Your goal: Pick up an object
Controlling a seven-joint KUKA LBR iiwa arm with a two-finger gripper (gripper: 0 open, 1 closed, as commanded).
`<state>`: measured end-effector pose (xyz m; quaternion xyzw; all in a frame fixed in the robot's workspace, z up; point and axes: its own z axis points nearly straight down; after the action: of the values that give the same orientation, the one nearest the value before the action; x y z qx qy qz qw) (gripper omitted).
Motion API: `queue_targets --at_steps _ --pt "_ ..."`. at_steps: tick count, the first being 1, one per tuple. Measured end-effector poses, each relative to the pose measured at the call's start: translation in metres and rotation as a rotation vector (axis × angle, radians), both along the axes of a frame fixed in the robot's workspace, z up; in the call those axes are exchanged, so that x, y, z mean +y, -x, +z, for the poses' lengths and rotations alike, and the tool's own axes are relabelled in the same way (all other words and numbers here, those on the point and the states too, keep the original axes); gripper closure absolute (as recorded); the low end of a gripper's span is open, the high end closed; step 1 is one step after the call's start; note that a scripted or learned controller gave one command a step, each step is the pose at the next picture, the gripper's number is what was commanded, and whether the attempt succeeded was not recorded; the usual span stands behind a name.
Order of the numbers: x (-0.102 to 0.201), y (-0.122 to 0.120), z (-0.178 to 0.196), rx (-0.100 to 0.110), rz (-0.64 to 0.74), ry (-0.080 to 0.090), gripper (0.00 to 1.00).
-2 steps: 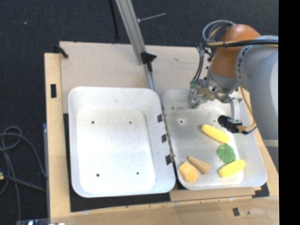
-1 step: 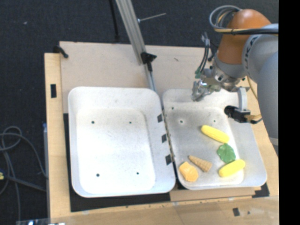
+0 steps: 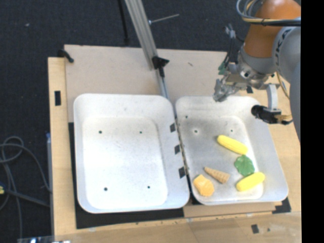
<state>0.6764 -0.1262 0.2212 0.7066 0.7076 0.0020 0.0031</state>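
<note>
Jaws (image 3: 221,96): seen over the far rim of the right bin, nothing held between them; whether they are parted or closed cannot be told from this slanted view
Arm (image 3: 263,34): grey with an orange band, reaching in from the right, wrist raised above the bin's far corner
Right bin (image 3: 202,110): five objects are gathered in its near half, well apart from the jaws
Corn cob (image 3: 232,145): yellow, lying nearest to the jaws, toward the bin's middle
Green piece (image 3: 245,165): just beside the cob's near end, touching or almost touching the yellow piece below it
Yellow piece (image 3: 250,181): lying at the near right corner
Cone (image 3: 217,174): tan, lying on its side
Orange block (image 3: 204,186): just beside the cone, close to the near rim
Left bin (image 3: 121,151): white, set on the counter (image 3: 101,65) beside the right bin
Progress: nothing has been lifted; a target is judged yet to be chosen, and the descent, closing and lift are all left to be done
</note>
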Motion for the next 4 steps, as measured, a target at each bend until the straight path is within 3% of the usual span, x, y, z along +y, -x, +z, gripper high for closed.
queue_targets --at_steps 1,3,4 --pt "-0.002 -0.001 0.033 0.002 0.001 0.0 1.0" --pt "0.088 0.047 0.029 0.008 0.003 -0.002 1.0" --pt "0.143 0.058 0.019 0.008 0.006 -0.003 1.0"
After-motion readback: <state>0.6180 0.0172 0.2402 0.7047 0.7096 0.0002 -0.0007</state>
